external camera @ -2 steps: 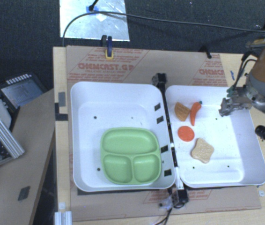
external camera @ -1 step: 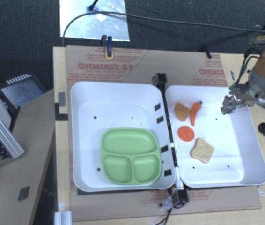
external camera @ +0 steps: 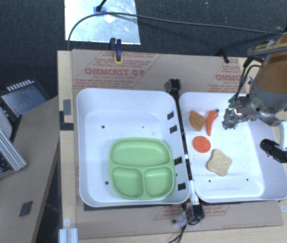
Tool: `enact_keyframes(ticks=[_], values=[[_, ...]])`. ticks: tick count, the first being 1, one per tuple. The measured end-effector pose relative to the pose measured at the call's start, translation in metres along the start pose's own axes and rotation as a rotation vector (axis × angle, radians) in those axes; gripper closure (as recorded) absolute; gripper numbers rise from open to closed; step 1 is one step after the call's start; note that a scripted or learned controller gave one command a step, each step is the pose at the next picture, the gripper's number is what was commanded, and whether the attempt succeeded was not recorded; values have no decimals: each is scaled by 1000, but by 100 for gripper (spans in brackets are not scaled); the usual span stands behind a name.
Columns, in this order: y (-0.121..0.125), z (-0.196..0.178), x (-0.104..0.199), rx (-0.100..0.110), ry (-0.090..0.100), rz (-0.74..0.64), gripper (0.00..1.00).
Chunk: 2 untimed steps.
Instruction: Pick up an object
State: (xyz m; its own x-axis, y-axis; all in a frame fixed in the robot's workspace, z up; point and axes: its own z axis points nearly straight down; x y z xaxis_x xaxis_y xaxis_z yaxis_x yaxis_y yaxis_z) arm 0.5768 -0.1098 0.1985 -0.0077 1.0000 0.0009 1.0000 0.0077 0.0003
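Note:
The right bin (external camera: 250, 186) holds several toy foods. An orange carrot (external camera: 211, 121) lies near its far left, beside a tan chunk (external camera: 196, 120). A red-orange disc (external camera: 201, 144) sits below them, and a pale slice of bread (external camera: 218, 162) lies nearer the front. My gripper (external camera: 230, 121) hangs over the far part of this bin, just right of the carrot, with nothing seen between its fingers. How the fingers stand is too small to make out.
The left bin (external camera: 98, 110) carries a green divided plate (external camera: 141, 167) toward its front. A black divider strip (external camera: 180, 135) runs between the two bins. The grey and orange arm (external camera: 278, 80) comes in from the right.

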Motion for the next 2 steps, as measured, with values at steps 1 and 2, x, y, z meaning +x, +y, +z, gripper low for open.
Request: enact_keyframes(ticks=[1,2], values=[[-12,3,44,0,0,1,100],[-31,-1,102,1,2,-2,100]])
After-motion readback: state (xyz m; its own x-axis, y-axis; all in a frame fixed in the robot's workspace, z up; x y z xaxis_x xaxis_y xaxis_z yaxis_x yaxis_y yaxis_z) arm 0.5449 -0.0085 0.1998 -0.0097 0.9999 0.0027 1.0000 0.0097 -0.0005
